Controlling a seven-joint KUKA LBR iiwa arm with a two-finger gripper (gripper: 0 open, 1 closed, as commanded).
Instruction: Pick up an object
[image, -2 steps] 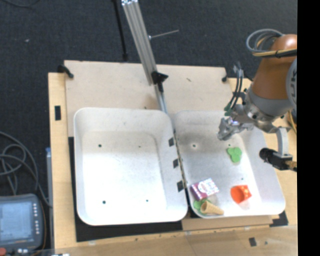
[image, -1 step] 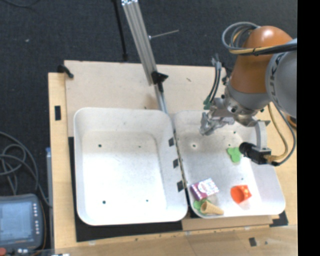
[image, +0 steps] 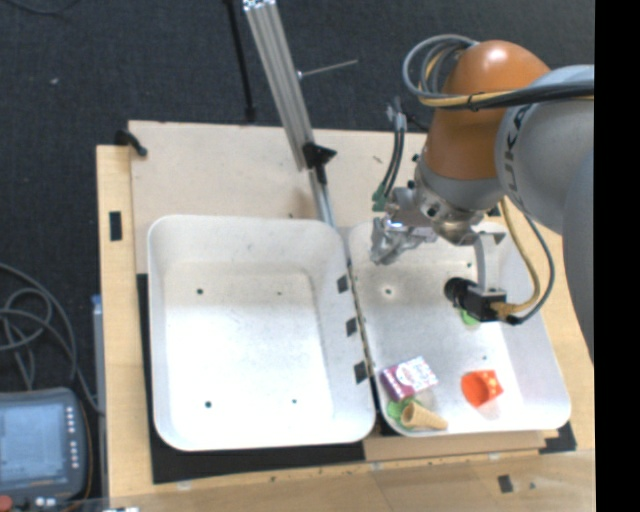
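In the right bin (image: 530, 345), my fingers (image: 388, 243) hang near its far-left corner, their spread unclear. The orange block (image: 481, 387) sits well nearer the bin's front rim; I should centre above it before descending.

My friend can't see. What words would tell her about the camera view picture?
A grey and orange robot arm holds its end effector over the right bin, near its back left corner. At that bin's front lie a purple packet, an orange toy and a cone. The left bin sits beside it.
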